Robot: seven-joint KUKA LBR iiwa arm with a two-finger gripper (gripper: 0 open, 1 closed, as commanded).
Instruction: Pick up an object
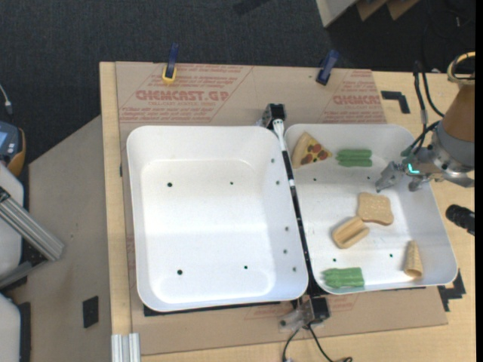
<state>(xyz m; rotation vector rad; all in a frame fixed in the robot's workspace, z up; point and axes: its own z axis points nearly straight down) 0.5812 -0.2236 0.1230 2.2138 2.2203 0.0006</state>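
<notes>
The bread slice (375, 209) lies flat in the right bin (434, 225), toward its middle, at about seven o'clock from my gripper (394, 176). I judge it a light, stiff toy piece, smooth-faced, so I'd pinch it across its narrow edges rather than its broad top. Just beside it at seven o'clock lies a tan roll (350, 232). A green piece (353, 157) and a pizza wedge (309, 149) sit near the far rim; a cone (413, 259) and another green piece (344, 278) near the front. My jaws stand spread over the bin floor, pinching nothing.
</notes>
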